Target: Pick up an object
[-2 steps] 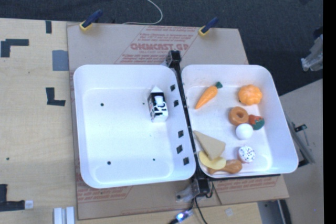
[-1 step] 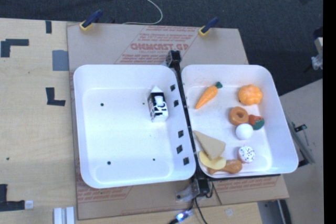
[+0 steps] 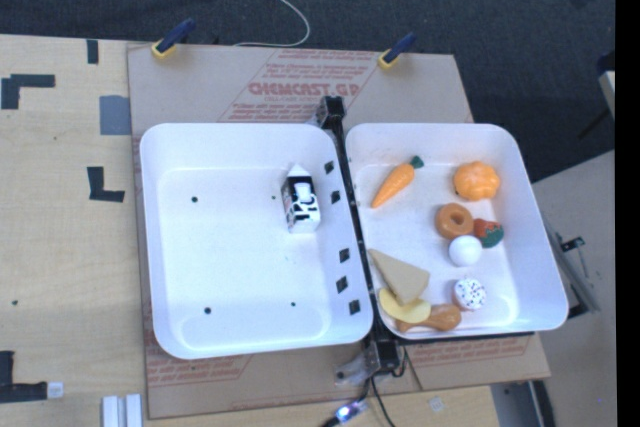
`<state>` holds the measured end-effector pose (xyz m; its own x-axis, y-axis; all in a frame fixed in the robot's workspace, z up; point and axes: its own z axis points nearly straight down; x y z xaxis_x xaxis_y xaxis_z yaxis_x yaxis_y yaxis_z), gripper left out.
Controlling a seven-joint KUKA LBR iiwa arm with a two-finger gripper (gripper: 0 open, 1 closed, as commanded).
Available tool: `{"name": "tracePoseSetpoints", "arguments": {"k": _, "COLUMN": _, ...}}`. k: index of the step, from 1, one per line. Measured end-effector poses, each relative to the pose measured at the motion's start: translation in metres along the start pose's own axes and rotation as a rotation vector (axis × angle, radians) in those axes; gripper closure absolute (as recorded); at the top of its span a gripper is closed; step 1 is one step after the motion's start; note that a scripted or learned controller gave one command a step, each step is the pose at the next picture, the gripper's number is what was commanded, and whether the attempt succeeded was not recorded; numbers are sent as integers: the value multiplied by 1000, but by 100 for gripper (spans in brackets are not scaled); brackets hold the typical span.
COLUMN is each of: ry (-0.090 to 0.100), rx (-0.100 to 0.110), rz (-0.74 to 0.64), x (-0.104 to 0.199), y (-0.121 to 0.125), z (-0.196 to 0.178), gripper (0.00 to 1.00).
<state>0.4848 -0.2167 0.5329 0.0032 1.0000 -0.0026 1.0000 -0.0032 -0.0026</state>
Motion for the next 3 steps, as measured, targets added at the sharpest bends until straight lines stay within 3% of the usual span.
{"name": "tracePoseSetpoints", "arguments": {"k": 3, "ry": 2, "rx": 1, "rz": -3, "x": 34, "y": 0, "z": -1, "gripper": 100}}
